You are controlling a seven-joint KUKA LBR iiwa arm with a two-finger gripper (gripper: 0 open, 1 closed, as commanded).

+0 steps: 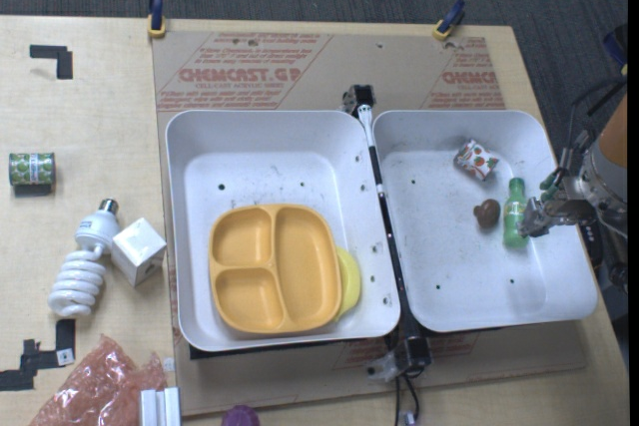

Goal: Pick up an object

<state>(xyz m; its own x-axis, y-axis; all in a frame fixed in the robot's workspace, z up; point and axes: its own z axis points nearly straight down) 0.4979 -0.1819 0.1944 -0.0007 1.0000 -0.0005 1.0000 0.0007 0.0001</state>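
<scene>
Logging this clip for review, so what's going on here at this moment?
A robot arm reaches in from the right, its gripper low at the right bin, right beside a small green bottle near that bin's right wall. Whether it actually has the bottle cannot be told. A small brown object and a crumpled printed packet also lie in that bin. The left bin holds a yellow divided plate.

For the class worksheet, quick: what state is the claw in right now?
Claw: at the right bin's right edge, beside the green bottle; open or closed cannot be told, and no object shows between its fingers.
</scene>
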